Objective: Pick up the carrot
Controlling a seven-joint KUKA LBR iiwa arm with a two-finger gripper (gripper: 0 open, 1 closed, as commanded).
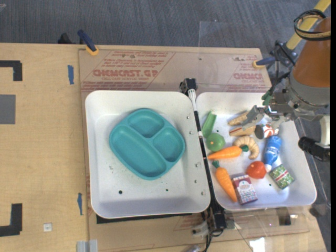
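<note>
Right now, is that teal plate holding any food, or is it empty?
Empty. The teal plate in the left bin shows three bare compartments. The toy food, both carrots included, lies in the right bin.

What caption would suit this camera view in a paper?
Gripper hovers over right bin of toy food with two carrots; teal divided plate in left bin.

Red print reading "CHEMCAST GP" repeats on the brown protective sheet (157, 67) lying under the two bins: once, upside down, near the left bin's far edge, and again, partly cut off, at the sheet's far right corner. Labels on the small packages in the right bin (304, 190) are too small to read.
</note>
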